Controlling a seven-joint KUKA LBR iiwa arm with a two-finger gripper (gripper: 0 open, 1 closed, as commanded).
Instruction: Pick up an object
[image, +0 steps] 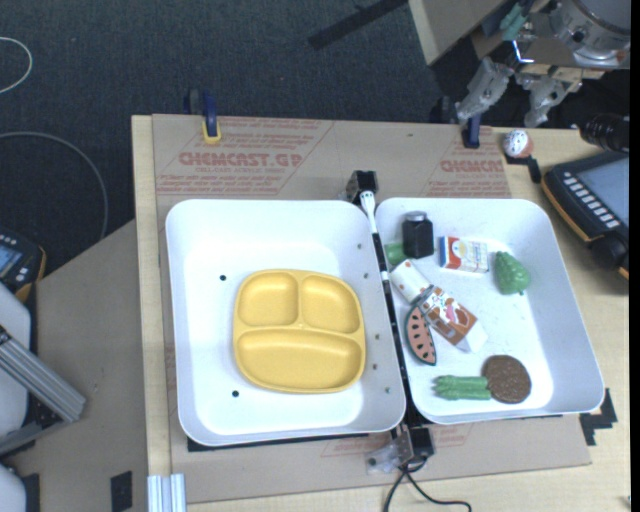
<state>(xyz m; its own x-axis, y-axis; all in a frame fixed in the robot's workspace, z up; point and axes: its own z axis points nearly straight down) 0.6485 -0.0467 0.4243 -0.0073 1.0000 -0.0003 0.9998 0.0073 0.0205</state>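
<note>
My gripper (512, 97) hangs high at the top right, above the bench's far edge and beyond the right bin (560, 290). Its two fingers stand apart with nothing between them. Toys lie in the right bin: a black block (418, 238), a small white carton (466, 254), a green leafy piece (511, 273), a white bottle (406, 278), a brown-and-white packet (450, 318), a watermelon slice (421, 336), a brown cookie (508, 379) and a green vegetable (460, 387).
The left bin (200, 300) holds a yellow divided plate (298, 331). A black tablet-like device (595, 195) sits at the right, off the board. Blue clamps (209, 112) hold the cardboard at the back.
</note>
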